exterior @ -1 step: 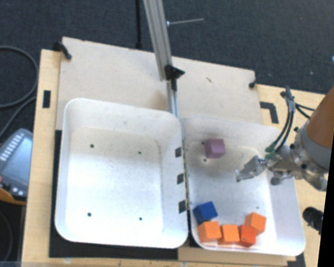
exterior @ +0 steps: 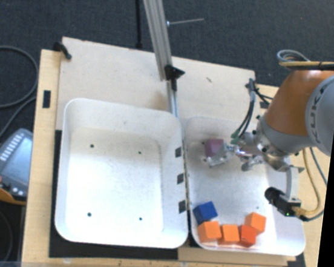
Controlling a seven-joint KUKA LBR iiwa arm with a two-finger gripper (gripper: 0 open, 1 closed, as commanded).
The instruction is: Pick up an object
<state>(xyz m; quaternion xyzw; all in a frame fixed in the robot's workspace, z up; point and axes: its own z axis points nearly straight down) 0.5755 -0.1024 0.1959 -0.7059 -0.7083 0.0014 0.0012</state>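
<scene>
gripper [exterior: 232, 158] over right bin [exterior: 274, 245] | fingers spread, nothing between them | purple block [exterior: 213, 146] just beside | blue block [exterior: 205, 212], orange blocks [exterior: 232, 231] near front rim

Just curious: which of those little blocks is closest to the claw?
The purple block, alone beside the claw; the blue and orange ones sit at the bin's near edge.

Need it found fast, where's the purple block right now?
The purple block sits in the right bin, toward its far left corner, just beside the claw.
</scene>
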